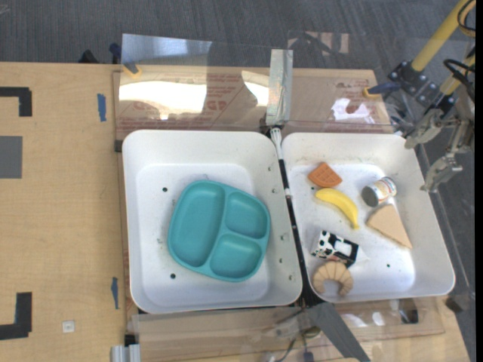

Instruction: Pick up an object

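— Where's the gripper (pixel 440 173)?
— At the right bin's (pixel 434 266) right rim, jaws impossible to read.
— And the objects?
— Banana (pixel 339 204) mid-bin, croissant (pixel 333 278) at the front edge, untouched

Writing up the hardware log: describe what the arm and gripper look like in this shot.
At the right edge, the gripper is pale grey metal, thin and angular. Above it sit dark fittings and black looped cables. A yellow rod slants up to the top corner.
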`<state>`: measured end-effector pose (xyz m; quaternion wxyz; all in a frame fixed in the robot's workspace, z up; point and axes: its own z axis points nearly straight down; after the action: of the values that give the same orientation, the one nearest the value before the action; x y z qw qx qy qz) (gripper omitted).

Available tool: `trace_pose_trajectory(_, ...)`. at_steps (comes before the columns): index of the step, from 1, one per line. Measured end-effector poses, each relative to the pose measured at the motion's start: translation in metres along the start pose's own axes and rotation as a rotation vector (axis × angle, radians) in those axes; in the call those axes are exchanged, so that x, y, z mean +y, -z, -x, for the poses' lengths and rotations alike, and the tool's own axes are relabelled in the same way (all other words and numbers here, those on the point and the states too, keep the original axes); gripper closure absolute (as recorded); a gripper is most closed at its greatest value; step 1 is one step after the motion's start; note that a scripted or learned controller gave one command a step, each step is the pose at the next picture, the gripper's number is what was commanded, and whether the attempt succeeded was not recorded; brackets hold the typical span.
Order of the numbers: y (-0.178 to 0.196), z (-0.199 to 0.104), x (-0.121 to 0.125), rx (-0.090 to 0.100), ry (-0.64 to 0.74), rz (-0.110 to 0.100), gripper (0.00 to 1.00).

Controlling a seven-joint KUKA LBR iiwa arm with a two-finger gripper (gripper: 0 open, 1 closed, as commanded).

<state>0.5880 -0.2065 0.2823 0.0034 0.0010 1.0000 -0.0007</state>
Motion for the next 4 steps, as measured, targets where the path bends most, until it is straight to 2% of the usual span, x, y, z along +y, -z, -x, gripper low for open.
trace_pose_trajectory(1, -0.136, -0.047, 0.066, 0.012, 0.041, 0.005, 0.00)
trace_pose_trajectory(2, -0.167, -0.046, 0.094, -0.016, 0.314, -0.007, 0.00)
trace_pose_trajectory(3, -0.170, -0.076, 0.075, -0.055, 0.344, -0.015, 0.00)
trace_pose_trajectory(4, -0.156, -0.079, 0.069, -0.039, 0.340, -0.022, 1.00)
